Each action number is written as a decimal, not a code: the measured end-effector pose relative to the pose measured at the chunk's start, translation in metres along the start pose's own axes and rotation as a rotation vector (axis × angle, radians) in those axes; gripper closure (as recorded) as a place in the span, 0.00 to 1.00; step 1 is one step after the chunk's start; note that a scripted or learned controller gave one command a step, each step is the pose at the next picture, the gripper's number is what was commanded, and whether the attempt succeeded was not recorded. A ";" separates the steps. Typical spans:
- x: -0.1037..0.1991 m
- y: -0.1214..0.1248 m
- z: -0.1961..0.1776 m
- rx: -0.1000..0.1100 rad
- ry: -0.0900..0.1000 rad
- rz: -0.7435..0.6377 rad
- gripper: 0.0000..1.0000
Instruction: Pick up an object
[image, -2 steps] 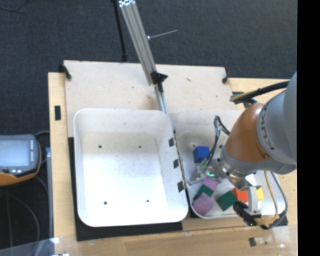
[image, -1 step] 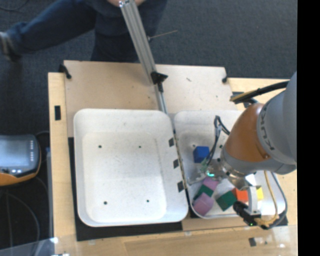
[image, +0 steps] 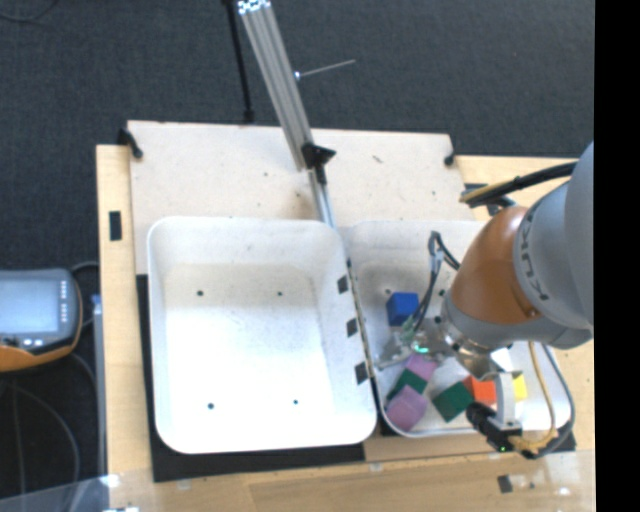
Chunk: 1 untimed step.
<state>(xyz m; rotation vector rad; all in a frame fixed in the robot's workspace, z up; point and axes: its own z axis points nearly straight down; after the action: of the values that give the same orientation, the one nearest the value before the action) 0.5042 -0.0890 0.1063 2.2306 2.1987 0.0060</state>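
A pale wooden worktop (image: 230, 165) is seen on dark carpet (image: 90, 70). The left white bin (image: 250, 235) is set on a black mat (image: 160, 465), touching the right bin (image: 375, 240). A slanted metal pole (image: 283, 85) is clamped at the worktop's far side. A small grey screen unit (image: 35, 310) is placed left of the worktop, with black cables (image: 30, 420) beneath it.
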 end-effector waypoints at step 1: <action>-0.039 0.055 -0.110 -0.002 0.000 -0.017 0.00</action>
<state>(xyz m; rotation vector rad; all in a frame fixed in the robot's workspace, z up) 0.5573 -0.1281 0.2167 2.2106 2.2162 0.0077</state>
